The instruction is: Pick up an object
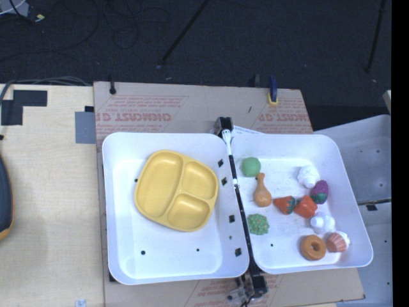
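Yellow tray [176, 190] in left bin [121, 248]; toy food (small, some indistinct) in right bin [287, 264].

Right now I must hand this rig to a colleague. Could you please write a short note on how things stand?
Left bin: a yellow divided plate.
Right bin: the toy foods, all loose. Green ball, drumstick, broccoli, strawberry, orange pepper, purple eggplant, donut, cupcake, and white pieces.
Done: nothing lifted yet.
Left: pick up one object.
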`<state>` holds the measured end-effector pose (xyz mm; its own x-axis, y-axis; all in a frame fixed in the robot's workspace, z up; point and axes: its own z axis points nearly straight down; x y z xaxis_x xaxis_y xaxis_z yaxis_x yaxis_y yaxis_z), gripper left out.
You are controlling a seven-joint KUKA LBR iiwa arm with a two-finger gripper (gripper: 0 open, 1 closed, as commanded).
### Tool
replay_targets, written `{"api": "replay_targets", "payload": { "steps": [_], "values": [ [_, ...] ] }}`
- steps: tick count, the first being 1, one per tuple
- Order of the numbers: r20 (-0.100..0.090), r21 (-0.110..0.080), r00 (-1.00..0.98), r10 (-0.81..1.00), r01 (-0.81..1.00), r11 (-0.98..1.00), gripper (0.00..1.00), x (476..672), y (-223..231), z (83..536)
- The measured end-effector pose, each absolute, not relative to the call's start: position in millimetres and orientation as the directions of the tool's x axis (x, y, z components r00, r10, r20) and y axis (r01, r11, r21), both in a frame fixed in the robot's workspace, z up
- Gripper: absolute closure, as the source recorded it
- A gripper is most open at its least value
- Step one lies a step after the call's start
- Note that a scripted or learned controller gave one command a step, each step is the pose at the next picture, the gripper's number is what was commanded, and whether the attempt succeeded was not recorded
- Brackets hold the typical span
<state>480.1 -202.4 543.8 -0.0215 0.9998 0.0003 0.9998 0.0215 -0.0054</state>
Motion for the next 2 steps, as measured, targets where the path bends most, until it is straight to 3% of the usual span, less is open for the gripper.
{"api": "replay_targets", "payload": {
  "steps": [1,2],
  "values": [
    [0.001,-0.007,-0.031,1.0,0.999,0.031,1.0,481.7,-200,553],
    [0.002,-0.006,0.001,1.0,1.0,-0.001,1.0,476.0,-213,509]
  ]
}}
